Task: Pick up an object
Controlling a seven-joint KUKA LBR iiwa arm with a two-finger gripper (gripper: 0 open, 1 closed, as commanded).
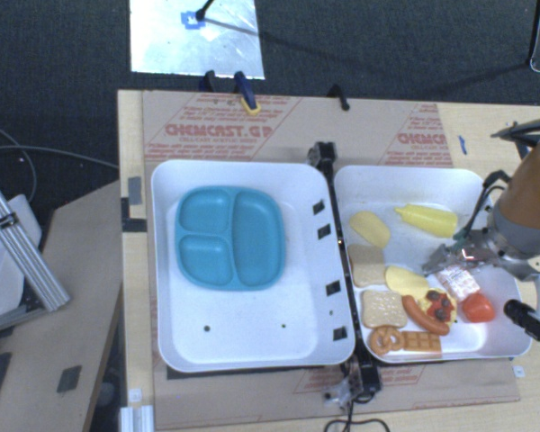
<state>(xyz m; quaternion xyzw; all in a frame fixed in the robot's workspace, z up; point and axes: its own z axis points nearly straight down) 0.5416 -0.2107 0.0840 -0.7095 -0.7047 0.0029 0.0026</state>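
From above, the desk (279, 115) carries two white bins side by side, and the right bin (405, 180) is our landmark. Just to its left, the left bin (243, 327) holds a blue plate (229, 238) with three compartments, lying flat toward that bin's far left part. Inside the right bin there is a crowd of toy food: a yellow banana (427, 217) near the far wall, a pale yellow lemon (370, 229) toward the bin's left wall, a beige slab (367, 265) just nearer than the lemon, and a yellow piece (406, 282) about mid-bin. Along the bin's near wall sit a cracker (383, 309), a pretzel (386, 338) and a waffle (422, 342), with a sausage (423, 314) lying slantwise between cracker and waffle. A red tomato (478, 308) rests in the bin's near right part, with a small dark-spotted red piece (441, 303) just left of it. The arm (531, 207) comes in over the bin's right wall, and the end effector (447, 265) hangs low in the bin's right half, above a pale wrapped item (460, 283) beside the tomato. Whether it is spread or pinching anything, I cannot tell from here.
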